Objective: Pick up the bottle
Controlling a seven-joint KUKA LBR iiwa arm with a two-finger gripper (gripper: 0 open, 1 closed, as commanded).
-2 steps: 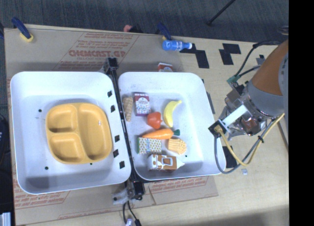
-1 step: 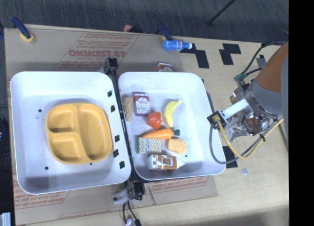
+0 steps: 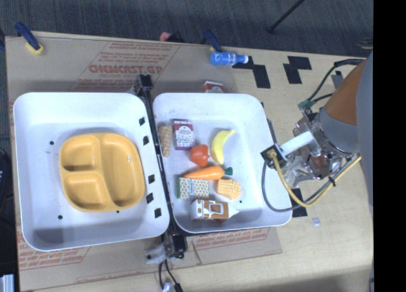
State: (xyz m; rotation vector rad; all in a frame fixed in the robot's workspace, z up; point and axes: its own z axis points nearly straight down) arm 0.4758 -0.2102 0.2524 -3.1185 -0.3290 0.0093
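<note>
A small blue bottle (image 3: pixel 226 59) with a white cap lies on its side on the cardboard, beyond the far rim of the right bin (image 3: pixel 254 103) and outside both bins. My gripper (image 3: pixel 304 167) hangs at the right of the bench, just past the right bin's right wall, with cables looped around it. It is far from the bottle, which lies toward the upper left of it. Nothing is visibly held.
The right bin holds toy food: a red box (image 3: pixel 183 134), banana (image 3: pixel 220 145), tomato (image 3: pixel 199 154), carrot (image 3: pixel 204 173), corn (image 3: pixel 229 188) and a milk carton (image 3: pixel 214 209). A yellow divided plate (image 3: pixel 101 171) lies in the left bin (image 3: pixel 38 113). Blue clamps sit at the bench's far edge.
</note>
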